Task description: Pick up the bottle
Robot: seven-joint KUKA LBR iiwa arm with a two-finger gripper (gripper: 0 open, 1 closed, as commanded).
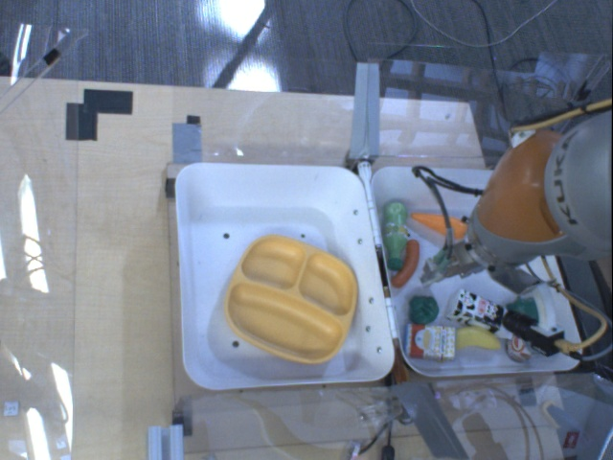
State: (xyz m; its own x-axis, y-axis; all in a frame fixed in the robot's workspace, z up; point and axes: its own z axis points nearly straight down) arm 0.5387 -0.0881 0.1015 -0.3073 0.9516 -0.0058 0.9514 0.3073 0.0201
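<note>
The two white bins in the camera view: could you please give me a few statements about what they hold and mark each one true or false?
1. A yellow divided plate lies in the left bin. True.
2. The plate has a single undivided well. False: it has three compartments, two small ones and one long one.
3. The green bottle lies in the right bin, near the wall it shares with the left bin. True.
4. The claw is lowered over the left bin. False: it is over the right bin, to the right of the bottle.
5. A red chili lies in the right bin just below the bottle. True.
6. The banana lies on the plate. False: it lies in the right bin, near its front edge.
</note>
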